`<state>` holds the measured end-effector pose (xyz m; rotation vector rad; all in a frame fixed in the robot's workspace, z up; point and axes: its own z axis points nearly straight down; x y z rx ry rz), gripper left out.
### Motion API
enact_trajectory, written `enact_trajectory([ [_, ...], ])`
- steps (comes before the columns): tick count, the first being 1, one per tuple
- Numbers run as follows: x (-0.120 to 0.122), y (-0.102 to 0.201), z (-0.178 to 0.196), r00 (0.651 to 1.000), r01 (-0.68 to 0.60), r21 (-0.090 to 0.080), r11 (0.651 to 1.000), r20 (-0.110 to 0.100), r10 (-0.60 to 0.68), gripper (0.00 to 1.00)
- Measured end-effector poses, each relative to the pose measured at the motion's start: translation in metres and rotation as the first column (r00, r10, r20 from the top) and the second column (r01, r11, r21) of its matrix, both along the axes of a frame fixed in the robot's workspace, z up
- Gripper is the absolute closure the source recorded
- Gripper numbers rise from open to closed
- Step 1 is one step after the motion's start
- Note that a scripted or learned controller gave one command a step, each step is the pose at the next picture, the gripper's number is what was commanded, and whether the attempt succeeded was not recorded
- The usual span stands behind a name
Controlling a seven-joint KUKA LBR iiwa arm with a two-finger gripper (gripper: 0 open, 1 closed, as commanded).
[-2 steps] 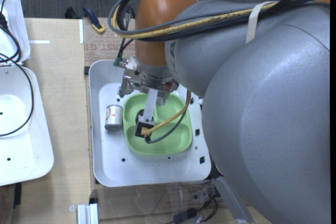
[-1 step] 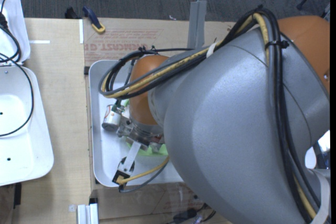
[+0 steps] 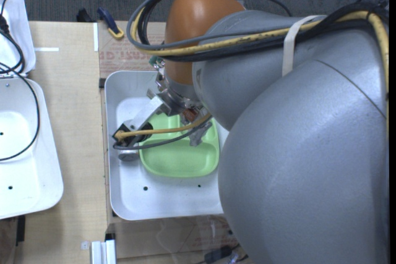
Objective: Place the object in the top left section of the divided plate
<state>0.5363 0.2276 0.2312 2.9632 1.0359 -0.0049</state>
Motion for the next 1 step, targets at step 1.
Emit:
enact_trajectory([
  [1, -0.0601, 0.0000, -0.1269, 1.000, -0.027, 0.000, 1.000, -0.003, 0.027, 0.00],
])
